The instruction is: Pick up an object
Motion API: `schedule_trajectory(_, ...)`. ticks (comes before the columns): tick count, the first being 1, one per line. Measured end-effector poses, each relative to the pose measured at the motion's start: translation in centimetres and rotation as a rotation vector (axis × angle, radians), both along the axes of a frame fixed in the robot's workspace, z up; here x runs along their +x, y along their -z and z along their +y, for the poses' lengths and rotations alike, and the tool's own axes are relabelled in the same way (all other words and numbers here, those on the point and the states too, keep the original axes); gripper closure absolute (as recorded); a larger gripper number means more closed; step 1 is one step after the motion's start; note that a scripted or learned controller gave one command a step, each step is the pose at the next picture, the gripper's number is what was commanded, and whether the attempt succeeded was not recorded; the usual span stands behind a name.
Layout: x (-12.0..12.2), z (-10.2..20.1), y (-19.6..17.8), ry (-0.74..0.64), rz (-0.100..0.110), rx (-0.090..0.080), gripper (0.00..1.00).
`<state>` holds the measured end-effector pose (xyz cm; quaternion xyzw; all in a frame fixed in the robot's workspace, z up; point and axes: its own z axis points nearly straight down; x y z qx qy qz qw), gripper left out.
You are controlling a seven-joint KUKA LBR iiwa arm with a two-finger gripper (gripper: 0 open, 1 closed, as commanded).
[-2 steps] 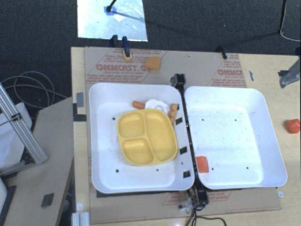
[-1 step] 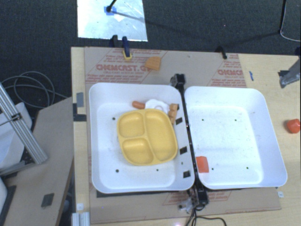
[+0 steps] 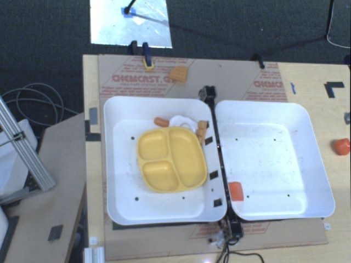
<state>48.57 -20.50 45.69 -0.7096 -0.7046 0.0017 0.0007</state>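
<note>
1. A yellow three-compartment tray (image 3: 170,160) lay flat in the left white bin (image 3: 122,201), somewhat turned against the bin's walls. It serves as the landmark for all the places given below.
2. Just beyond the tray's far edge lay three small pickable things: an orange sausage-shaped piece (image 3: 161,122), a white object (image 3: 181,123) partly hidden by the tray, and a tan block (image 3: 202,130) near the tray's far right corner.
3. To the right of the tray, across the divide between the bins, a red-orange block (image 3: 235,190) sat in the near left corner of the right white bin (image 3: 274,163).
4. Well to the right of the tray, past the right bin, a second red-orange object (image 3: 341,146) rested on the bench.
5. Beyond the tray, outside the bins, a tan chunk (image 3: 178,73) lay on the printed cardboard sheet (image 3: 241,84).
6. Whether the claw was open, closed or gripping anything could not be told.
</note>
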Motion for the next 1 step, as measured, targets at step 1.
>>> schedule_trajectory(1, 0.17, 0.44, -1.63, -0.013, -0.012, -0.002, 1.00)
